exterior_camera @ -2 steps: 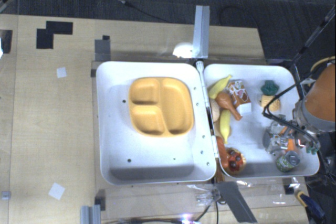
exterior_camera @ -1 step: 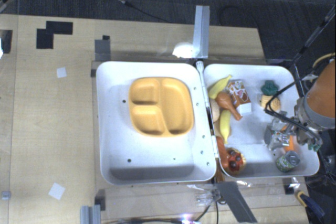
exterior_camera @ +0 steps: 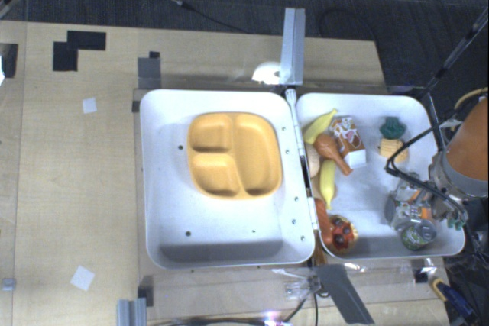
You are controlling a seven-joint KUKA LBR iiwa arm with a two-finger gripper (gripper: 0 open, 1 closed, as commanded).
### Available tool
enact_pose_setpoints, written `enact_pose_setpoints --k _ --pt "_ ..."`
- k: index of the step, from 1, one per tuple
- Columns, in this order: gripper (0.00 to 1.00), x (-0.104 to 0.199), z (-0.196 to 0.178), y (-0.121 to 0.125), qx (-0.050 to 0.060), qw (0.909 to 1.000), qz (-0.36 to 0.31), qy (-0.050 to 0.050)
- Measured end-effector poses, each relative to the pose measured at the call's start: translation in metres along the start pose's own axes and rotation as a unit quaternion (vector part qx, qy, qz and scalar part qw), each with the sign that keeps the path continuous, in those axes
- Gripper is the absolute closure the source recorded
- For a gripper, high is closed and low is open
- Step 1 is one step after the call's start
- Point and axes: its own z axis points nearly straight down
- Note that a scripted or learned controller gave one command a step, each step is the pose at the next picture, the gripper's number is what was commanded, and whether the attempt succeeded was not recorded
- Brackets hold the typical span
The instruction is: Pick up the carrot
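Carrot (exterior_camera: 322, 219) at left wall of right bin (exterior_camera: 367, 104), near corner; gripper (exterior_camera: 416, 224) well apart at carrot's 3 o'clock, grasp state indeterminate.

A pale wood worktop (exterior_camera: 69, 187) bears two white bins, left bin (exterior_camera: 164, 240) touching right bin (exterior_camera: 416, 107) at 3 o'clock.

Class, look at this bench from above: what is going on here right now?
A grey robot arm's gripper hangs over the lower right corner of the right white bin. Toy foods lie along that bin's left wall, among them a yellow banana. A yellow divided plate sits in the left white bin.
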Motion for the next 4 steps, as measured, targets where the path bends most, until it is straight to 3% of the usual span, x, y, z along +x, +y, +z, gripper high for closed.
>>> enact_pose_setpoints --k 1,2,4 --pt "1.0 -0.004 -0.012 0.001 0.0 1.0 -0.003 -0.006" --pt "1.0 -0.002 0.004 0.001 0.0 1.0 -0.003 -0.003" --pt "1.0 -0.009 -0.02 0.003 0.001 0.9999 -0.008 -0.014"
